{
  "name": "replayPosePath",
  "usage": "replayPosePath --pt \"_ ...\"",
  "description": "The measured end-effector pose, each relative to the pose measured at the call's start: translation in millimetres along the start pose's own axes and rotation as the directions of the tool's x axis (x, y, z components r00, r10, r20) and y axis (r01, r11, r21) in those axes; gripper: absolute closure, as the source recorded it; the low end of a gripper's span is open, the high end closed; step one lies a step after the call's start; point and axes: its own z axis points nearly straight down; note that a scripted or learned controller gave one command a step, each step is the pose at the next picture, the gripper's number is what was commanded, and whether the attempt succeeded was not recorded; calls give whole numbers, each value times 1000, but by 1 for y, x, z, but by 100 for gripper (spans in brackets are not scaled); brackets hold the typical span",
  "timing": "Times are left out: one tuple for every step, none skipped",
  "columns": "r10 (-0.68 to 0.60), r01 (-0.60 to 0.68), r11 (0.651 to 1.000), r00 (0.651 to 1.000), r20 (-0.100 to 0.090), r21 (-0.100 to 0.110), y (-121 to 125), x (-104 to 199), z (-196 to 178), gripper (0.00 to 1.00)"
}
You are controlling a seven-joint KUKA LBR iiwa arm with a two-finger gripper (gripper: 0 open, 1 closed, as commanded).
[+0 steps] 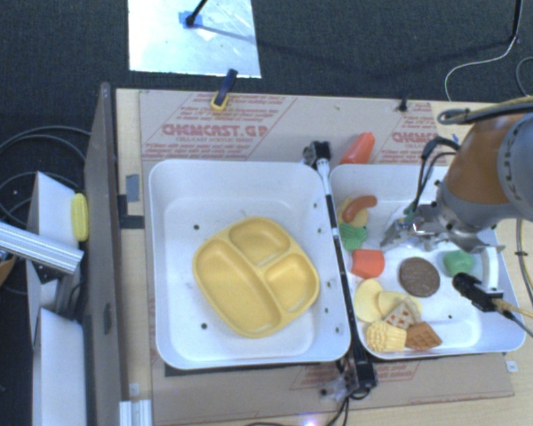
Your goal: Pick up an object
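The right bin holds toy food: a hot dog, a green piece, a red-orange block, a brown round cookie, a green item, pale yellow slices, a corn cob and a waffle-like wedge. My gripper hangs low over the bin's middle, just above the cookie and right of the red-orange block. Nothing shows between its fingers.
The left bin holds a yellow divided plate. An orange carrot-like piece lies on the board behind the right bin. A black clip sits at the divider's far end. Cables run along the right side.
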Motion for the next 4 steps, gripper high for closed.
replayPosePath --pt "-10 10 1000 1000 2 -12 73 39 -2 0" --pt "-8 8 1000 1000 1 6 87 53 0 0" --pt "-7 7 1000 1000 -1 5 87 53 1 0" --pt "-6 6 1000 1000 2 2 87 57 0 0"
